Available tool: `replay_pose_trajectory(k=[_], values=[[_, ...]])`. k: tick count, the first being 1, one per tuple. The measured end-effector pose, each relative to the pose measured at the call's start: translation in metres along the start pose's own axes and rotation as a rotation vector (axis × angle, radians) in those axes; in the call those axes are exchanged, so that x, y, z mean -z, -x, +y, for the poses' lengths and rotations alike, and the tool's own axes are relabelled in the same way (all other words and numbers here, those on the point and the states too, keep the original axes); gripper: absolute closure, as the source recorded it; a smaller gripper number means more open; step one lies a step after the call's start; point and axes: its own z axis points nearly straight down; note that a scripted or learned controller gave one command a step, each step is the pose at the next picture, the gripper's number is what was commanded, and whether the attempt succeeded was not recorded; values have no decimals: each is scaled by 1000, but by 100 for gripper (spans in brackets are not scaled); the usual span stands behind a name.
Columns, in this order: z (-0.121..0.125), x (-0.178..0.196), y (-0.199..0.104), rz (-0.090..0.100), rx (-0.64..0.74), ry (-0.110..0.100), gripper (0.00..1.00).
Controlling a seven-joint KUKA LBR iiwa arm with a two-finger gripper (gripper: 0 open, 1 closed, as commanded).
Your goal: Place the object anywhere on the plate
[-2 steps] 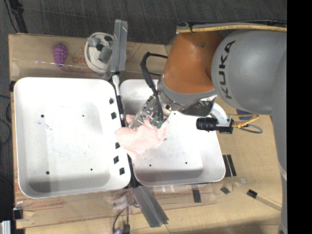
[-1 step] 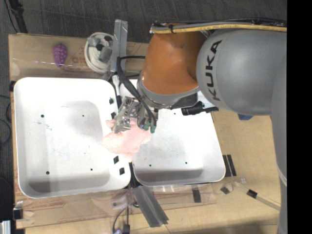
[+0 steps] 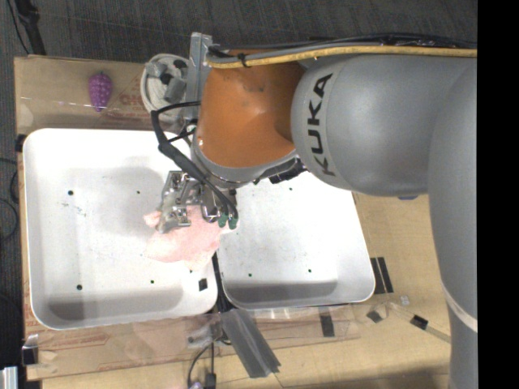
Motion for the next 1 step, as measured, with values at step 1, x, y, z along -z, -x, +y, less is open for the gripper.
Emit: replay_pose_trajectory(k=[1], values=[[0, 0, 0, -1, 0, 0, 0]])
